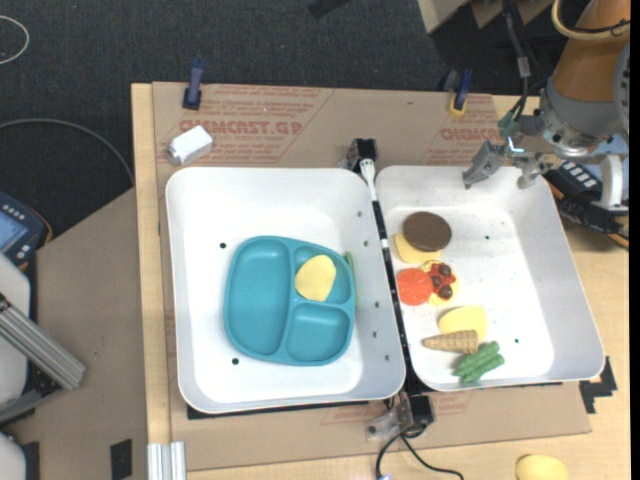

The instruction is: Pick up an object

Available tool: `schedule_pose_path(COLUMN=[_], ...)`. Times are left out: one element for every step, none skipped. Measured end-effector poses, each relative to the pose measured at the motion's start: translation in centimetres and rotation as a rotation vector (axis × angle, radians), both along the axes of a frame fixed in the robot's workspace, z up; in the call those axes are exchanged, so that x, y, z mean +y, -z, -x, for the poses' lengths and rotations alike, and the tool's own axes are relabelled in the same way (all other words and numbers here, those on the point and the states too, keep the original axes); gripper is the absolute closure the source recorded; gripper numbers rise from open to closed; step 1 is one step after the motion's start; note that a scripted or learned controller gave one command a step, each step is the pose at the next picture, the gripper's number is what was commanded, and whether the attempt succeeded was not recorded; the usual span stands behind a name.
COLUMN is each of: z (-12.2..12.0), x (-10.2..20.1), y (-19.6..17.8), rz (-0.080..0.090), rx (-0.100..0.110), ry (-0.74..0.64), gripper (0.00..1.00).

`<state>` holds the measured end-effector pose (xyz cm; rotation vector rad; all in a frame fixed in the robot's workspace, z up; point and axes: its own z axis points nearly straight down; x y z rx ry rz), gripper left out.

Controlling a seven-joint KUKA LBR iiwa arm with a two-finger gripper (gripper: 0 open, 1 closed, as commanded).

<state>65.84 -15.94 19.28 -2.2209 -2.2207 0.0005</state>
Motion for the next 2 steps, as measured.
schedule_pose_path(z=[6.6, 14.3], x=[-2.5, -5.7], y=[-8.6, -15.3], rz=[0.002, 0.003], rx=[-0.002, -0.003], ry=[0.003, 0.003], gripper=[0.0, 0.0])
